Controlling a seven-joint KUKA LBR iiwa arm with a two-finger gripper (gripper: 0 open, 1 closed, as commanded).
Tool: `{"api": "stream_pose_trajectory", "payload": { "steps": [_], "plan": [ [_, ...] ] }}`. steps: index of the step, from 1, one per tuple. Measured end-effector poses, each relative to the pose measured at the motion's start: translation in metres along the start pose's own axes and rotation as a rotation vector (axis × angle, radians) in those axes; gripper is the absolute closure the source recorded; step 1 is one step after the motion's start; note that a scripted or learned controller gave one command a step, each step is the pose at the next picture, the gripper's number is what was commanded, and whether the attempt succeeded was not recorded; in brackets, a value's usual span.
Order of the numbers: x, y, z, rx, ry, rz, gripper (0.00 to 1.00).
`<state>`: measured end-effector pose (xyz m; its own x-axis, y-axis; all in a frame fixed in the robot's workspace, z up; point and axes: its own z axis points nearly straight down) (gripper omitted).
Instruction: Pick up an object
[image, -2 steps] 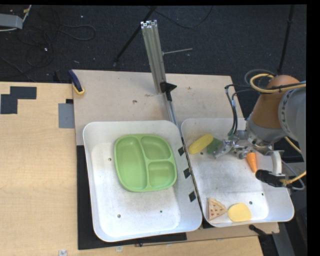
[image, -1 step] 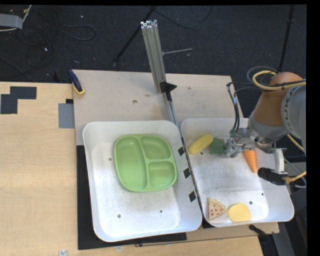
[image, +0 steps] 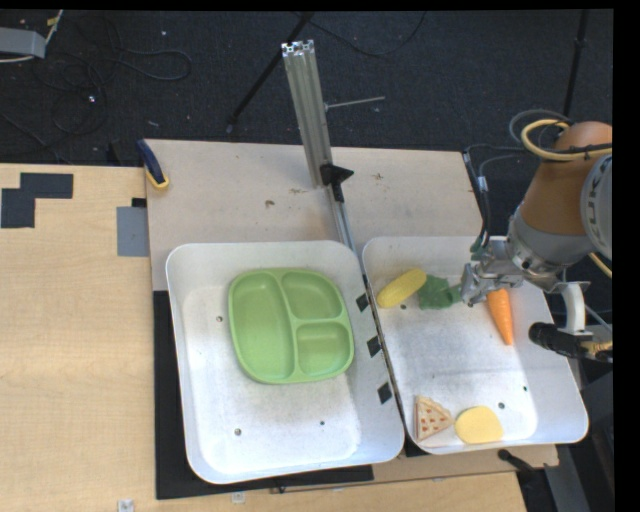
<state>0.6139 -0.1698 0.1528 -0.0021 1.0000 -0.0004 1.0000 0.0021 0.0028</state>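
Low in the right bin (image: 560, 420), the gripper (image: 478, 284) hangs between green toy (image: 436, 294) and carrot (image: 500, 316), seemingly choosing 1; whether its jaws are closed, I cannot tell.

1. The arm (image: 572, 205) enters as a rounded grey body with a broad orange band across it, smooth and glossy.
2. A yellowish cable (image: 535, 130) loops above the orange section, with darker cables running beside it.
3. Below the grey wrist sits the gripper (image: 482, 283) — a cluster of small metallic silver-grey parts, too fine to make out in detail.
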Motion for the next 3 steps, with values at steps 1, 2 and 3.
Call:
{"api": "stream_pose_trajectory", "payload": {
  "steps": [1, 2, 3],
  "plan": [
    [-0.005, 0.002, -0.063, -0.002, -0.001, 0.000, 1.00],
    [-0.007, 0.000, -0.127, -0.002, -0.001, 0.000, 1.00],
    [-0.008, 0.001, -0.143, 0.003, 0.000, -0.001, 1.00]
  ]
}}
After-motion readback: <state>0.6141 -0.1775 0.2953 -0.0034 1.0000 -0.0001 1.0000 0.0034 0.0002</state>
